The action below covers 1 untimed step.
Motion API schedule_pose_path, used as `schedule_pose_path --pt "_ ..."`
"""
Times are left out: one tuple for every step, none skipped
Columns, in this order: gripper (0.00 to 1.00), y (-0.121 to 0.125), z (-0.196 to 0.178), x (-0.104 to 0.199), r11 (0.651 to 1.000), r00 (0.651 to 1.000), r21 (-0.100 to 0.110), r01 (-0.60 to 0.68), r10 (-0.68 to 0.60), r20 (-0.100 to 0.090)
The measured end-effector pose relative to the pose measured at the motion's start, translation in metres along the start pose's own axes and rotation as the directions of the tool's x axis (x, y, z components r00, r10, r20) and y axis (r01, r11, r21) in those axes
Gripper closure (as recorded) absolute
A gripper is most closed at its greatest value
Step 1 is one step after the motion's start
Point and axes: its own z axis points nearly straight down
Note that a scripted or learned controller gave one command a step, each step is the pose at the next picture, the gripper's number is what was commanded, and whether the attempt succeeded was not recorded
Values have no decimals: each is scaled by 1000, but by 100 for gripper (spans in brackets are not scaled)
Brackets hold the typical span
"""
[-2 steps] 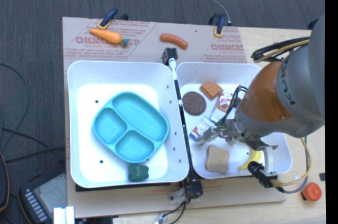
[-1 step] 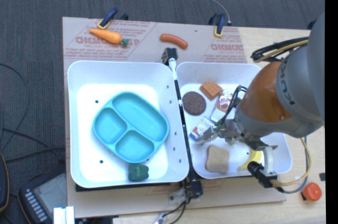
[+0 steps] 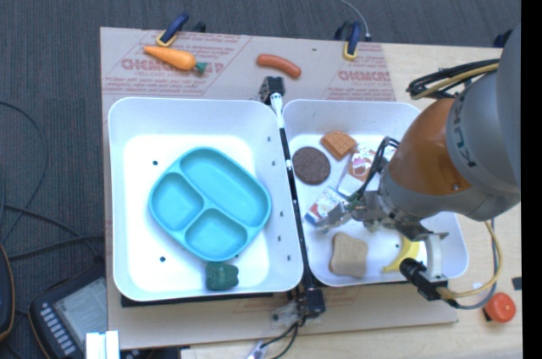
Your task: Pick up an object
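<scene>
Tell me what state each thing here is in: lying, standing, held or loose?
Light blue three-compartment plastic plate: lying flat in the left bin, nothing in its compartments.
Dark green toy pepper: loose beside the plate's near edge.
Round brown patty: flat in the right bin.
Tan bread slice: flat in the right bin.
Orange toy carrot: lying on the cardboard.
End effector: low over the right bin.

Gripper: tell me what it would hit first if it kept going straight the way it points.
Probably the small red, white and blue packet; the gripper points left toward it in the right bin. Depth is unclear from above.
</scene>
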Motion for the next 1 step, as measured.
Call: schedule_pose_path --pt "0 -1 0 6 1000 1000 -3 -6 6 11"
